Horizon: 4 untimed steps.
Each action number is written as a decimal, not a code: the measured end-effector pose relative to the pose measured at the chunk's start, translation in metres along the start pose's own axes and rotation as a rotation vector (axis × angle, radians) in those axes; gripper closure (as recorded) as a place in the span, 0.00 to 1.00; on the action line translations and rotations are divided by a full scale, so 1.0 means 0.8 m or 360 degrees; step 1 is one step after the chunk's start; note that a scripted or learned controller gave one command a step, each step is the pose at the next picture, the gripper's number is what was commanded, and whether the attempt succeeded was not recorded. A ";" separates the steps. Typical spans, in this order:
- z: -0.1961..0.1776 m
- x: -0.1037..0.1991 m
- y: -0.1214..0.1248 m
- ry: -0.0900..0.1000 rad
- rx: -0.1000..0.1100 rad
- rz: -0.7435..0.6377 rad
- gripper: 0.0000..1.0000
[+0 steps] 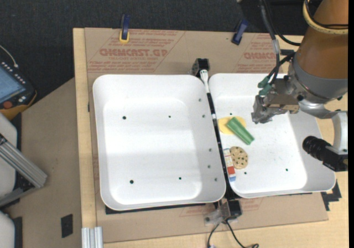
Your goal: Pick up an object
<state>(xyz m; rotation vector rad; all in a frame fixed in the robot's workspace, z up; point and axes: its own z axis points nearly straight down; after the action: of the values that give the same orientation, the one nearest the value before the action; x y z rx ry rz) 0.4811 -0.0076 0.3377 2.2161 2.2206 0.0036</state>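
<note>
The gripper (264, 115) hangs over the right bin (293, 177), finger state unclear; the green block (241, 130), yellow piece (224, 125) and cookie (239, 156) lie just beside it.

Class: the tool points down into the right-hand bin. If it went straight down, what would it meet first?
Probably the bare floor of the right bin, just right of the green block, under the tool; depth is unclear.

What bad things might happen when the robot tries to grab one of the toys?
1. The green block lies tilted on top of the yellow piece, so a grab there may catch both or knock one away.
2. The round cookie looks flat and sits close to the bin's left wall, so it may be hard to pinch.
3. The gripper hangs up and right of the pile, so a straight drop would likely miss.
</note>
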 end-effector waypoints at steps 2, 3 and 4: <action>-0.025 0.000 0.002 -0.0003 -0.0007 -0.0002 1.00; -0.038 0.000 0.003 -0.0004 -0.0011 -0.0002 1.00; -0.050 0.001 0.003 -0.0006 -0.0015 -0.0004 1.00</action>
<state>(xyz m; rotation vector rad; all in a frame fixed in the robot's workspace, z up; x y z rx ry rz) 0.4837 -0.0070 0.3781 2.2070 2.2167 0.0099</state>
